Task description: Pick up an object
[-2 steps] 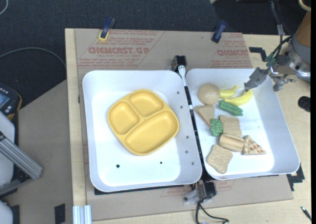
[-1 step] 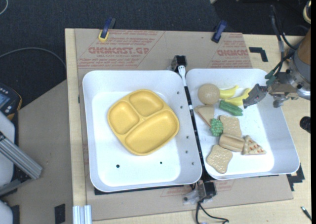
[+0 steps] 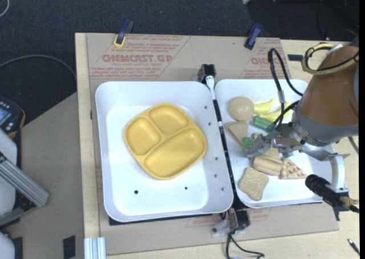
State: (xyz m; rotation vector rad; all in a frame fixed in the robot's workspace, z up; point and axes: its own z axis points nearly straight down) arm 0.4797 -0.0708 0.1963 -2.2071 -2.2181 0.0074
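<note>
The right bin holds toy food: a round tan bun, a yellow banana, a tan wedge, a green piece, a tan log, a pizza slice and a cracker-like piece. My gripper hangs low over the middle of this bin, just above the log and beside the green piece. A small green item lies right at its tip. The arm's orange band covers the bin's right part.
The left bin holds a yellow three-section plate. Black cables loop over the back of the right bin. A black cylinder juts over the right bin's front corner. Clamps sit on the cardboard backing.
</note>
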